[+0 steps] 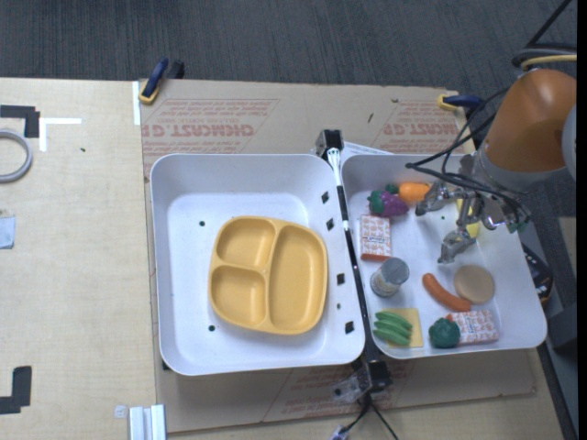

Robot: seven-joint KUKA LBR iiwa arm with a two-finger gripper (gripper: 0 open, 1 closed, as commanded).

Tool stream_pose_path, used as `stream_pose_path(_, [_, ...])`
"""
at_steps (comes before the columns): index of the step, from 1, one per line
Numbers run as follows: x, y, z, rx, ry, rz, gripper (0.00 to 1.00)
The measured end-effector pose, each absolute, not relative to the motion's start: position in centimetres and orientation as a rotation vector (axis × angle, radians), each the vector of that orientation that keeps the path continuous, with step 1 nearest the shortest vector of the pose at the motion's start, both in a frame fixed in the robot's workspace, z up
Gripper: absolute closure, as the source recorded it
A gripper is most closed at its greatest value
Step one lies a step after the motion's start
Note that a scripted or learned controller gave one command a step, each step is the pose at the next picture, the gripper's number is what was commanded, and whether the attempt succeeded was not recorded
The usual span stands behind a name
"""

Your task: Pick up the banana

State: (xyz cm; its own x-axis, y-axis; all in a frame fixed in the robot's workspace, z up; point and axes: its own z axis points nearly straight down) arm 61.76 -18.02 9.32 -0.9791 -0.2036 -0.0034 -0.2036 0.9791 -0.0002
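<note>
My gripper (456, 242) hangs over the right bin (523, 328); whether it grips anything, I cannot tell. A yellow divided plate (269, 275) fills the left bin (174, 246) on the cardboard-covered bench (73, 291).

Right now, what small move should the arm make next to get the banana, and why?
Probably ease straight down a little. The gripper hangs in the right bin, and a sliver of yellow, seemingly the banana, shows right beside it, mostly hidden. No grip is visible, so settling onto it before lifting seems safest.
</note>
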Motion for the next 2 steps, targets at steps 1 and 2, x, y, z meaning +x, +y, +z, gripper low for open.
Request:
stream_pose_path(1, [60.9,-22.2,9.3,-0.442,3.105,-0.001,0.0])
stream_pose_path(2, [61.0,-22.1,10.4,-0.434,3.101,-0.001,1.0])
